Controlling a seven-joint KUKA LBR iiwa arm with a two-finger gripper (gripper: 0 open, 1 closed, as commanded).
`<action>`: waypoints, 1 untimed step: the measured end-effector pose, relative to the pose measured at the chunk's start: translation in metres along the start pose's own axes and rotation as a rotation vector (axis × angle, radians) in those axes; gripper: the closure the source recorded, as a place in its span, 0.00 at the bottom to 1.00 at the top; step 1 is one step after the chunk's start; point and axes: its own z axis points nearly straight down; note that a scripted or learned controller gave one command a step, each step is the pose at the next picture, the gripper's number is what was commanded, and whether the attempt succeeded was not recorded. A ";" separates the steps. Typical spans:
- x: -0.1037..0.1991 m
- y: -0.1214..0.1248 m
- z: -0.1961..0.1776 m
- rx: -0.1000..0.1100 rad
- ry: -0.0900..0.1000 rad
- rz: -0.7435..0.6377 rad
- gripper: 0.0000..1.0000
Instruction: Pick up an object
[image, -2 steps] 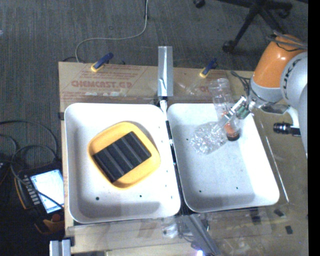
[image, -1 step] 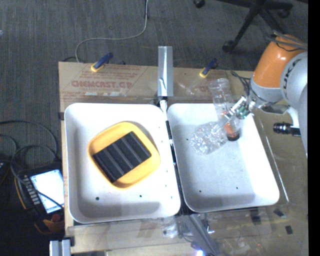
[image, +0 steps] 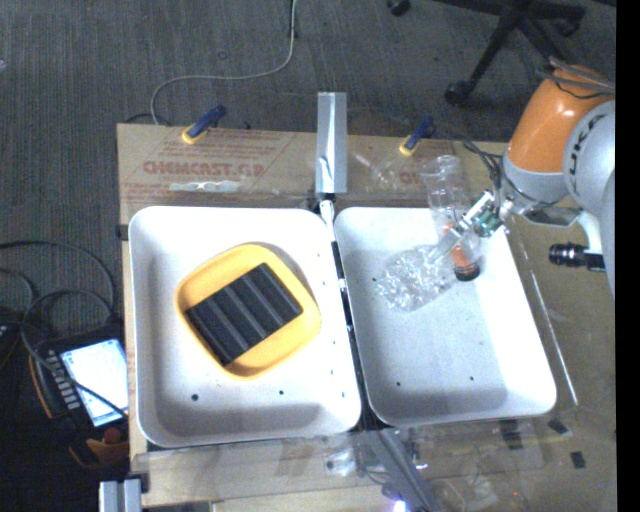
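Note:
A yellow tray-like object with a black ribbed top (image: 248, 308) lies in the left bin (image: 160, 400). A crumpled clear plastic piece (image: 412, 280) rests in the upper middle of the right bin (image: 470, 380). My gripper (image: 455, 240) hangs over the right bin's upper part, just right of the clear plastic and close to it. A small orange-red item (image: 464, 266) sits right below the gripper; whether it is touched is unclear. Nothing is visibly held.
The arm's orange band (image: 555, 115) and grey wrist come in from the upper right. A metal divider post (image: 331, 140) stands behind the bins' shared wall. Blue clamps (image: 204, 123) (image: 417, 135) hold the cardboard backing. Cables and a tablet (image: 90, 375) lie on the floor at left.

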 end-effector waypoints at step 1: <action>0.047 0.018 -0.069 -0.003 -0.020 0.091 1.00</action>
